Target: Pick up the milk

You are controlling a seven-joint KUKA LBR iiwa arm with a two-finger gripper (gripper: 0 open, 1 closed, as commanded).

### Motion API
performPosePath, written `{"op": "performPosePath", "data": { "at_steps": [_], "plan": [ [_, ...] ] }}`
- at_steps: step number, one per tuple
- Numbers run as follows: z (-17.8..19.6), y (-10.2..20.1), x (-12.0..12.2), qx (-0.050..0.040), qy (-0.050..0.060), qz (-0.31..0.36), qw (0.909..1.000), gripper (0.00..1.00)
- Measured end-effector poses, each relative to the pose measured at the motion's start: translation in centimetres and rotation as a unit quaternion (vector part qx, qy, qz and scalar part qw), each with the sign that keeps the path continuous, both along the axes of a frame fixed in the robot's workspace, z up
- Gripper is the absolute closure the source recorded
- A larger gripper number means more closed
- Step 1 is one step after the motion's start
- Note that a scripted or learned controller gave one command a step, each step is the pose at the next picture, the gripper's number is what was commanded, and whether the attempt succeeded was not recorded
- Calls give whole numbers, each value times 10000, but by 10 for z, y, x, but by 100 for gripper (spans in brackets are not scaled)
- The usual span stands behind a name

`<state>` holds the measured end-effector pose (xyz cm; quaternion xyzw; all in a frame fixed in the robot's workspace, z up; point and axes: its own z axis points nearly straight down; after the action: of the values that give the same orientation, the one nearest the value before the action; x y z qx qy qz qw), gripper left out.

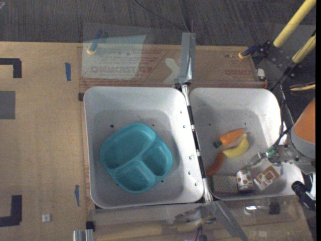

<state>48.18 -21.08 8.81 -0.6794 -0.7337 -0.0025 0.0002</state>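
Note:
The milk (267, 176) is a white carton with a brown pattern, lying flat in the front right corner of the right bin (235, 102). My gripper (269, 155) hangs just above and slightly behind the carton, near the bin's right wall, at the end of the grey arm with the orange band (307, 127). Nothing shows held in the gripper, and the carton rests on the bin floor.
Right beside the milk's left lies a small red-and-white can (244, 180), then a grey block (225, 183). A carrot (230, 137), a banana (236, 148) and a brown sausage-like piece (216, 163) lie mid-bin. The left bin (100, 104) holds a teal divided plate (135, 157).

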Motion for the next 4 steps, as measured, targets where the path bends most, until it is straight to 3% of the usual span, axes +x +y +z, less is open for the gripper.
{"op": "performPosePath", "data": {
  "at_steps": [1, 2, 3, 4],
  "plan": [
    [0, 0, 1, -33, -24, 498, 9988, 0],
    [11, -3, 1, -46, -50, 467, 9989, 100],
    [11, -3, 1, -44, -49, 463, 9989, 0],
    [0, -3, 1, -32, -23, 1808, 9835, 0]
  ]
}}
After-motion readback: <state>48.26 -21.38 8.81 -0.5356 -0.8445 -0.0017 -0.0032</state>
